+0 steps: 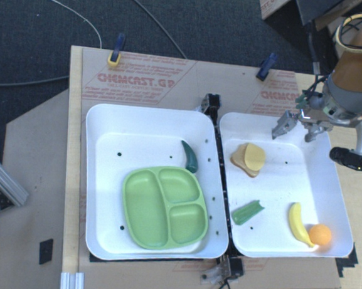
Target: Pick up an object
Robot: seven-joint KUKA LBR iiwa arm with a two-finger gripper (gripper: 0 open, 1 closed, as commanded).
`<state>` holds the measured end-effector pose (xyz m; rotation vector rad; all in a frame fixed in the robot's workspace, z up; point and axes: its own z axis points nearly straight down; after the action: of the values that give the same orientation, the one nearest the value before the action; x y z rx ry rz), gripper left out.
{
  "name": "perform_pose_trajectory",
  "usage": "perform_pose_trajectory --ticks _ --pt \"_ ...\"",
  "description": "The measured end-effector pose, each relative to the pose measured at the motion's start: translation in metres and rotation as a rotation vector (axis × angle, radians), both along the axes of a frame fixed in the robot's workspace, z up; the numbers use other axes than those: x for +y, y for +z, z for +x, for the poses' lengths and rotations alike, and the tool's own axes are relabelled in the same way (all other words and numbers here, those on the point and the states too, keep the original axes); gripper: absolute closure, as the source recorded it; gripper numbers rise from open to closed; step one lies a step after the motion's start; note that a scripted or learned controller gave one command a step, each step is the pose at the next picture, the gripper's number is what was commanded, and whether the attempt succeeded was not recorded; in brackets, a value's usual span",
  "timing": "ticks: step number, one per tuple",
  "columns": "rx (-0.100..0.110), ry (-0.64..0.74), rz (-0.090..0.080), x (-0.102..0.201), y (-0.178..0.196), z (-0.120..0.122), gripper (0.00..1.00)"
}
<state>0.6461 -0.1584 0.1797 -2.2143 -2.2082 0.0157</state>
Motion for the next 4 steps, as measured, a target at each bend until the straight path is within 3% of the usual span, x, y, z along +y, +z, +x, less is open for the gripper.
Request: perform_pose_trajectory --ticks 1,2,3,4 --pt "-0.016 0.003 -0.003 0.000 0.010 0.003 0.00" --pt "-0.009 0.004 -0.001 0.005 -0.054 0.002 0.00" --pt "-0.029 0.003 -0.006 0.004 -0.089 0.006 0.00" --pt "-0.027 0.005 -0.007 0.004 -0.081 0.005 1.00"
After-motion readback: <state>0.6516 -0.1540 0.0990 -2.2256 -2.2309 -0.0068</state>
